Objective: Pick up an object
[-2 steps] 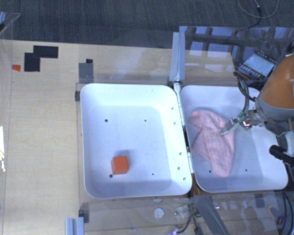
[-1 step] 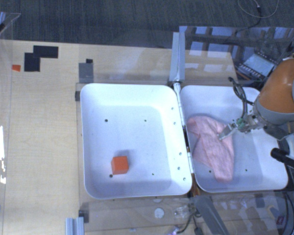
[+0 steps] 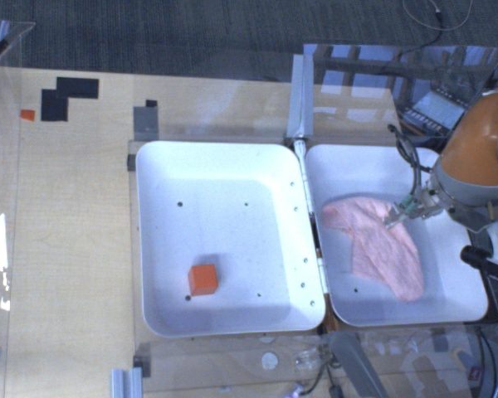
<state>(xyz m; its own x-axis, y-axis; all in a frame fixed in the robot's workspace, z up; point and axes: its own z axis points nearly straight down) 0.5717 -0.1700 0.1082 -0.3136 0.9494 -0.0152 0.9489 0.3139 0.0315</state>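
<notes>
One fixed camera looks down at a slant, seemingly from moderate height, on both bins (image 3: 232, 160).

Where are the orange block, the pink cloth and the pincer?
orange block (image 3: 203, 279): camera view, middle of its top face, in the left bin.
pink cloth (image 3: 373, 245): camera view, middle of the crumpled fabric, in the right bin.
pincer (image 3: 401, 215): camera view, its tips, at the cloth's upper right edge.

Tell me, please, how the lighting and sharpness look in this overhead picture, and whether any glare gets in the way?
Camera view: soft, even light; the orange block casts only a faint shadow in the left bin. White glare streaks mark the clear panel at the left edge. The pink cloth reads clearly, while the gripper above it is slightly blurred.
</notes>
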